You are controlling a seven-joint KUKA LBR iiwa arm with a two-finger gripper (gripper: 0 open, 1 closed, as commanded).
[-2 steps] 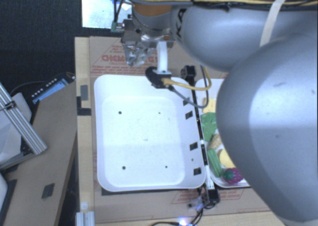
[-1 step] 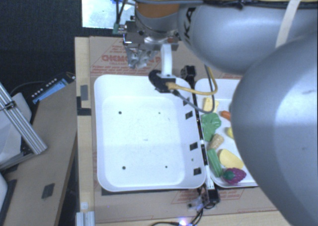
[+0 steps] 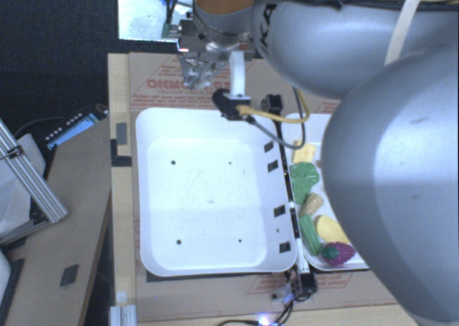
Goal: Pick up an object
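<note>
My gripper [image 3: 195, 74] hangs above the cardboard just behind the far edge of the left bin [image 3: 208, 195], under the orange band of the wrist. Nothing shows between its metal fingers. The right bin [image 3: 324, 264] holds toy food along its visible left strip: a yellow piece [image 3: 305, 153], a green leafy piece [image 3: 304, 176], a tan piece [image 3: 311, 204], a green stalk [image 3: 309, 233], a yellow lemon-like piece [image 3: 329, 228] and a purple bunch of grapes [image 3: 340, 251]. The large grey arm covers most of that bin.
A black divider with clips [image 3: 281, 188] runs between the two bins. A yellow cable and black connector [image 3: 231, 107] hang over the left bin's far right corner. Cardboard [image 3: 154, 81] lies under the bins. Metal rails [image 3: 29, 181] stand at the left.
</note>
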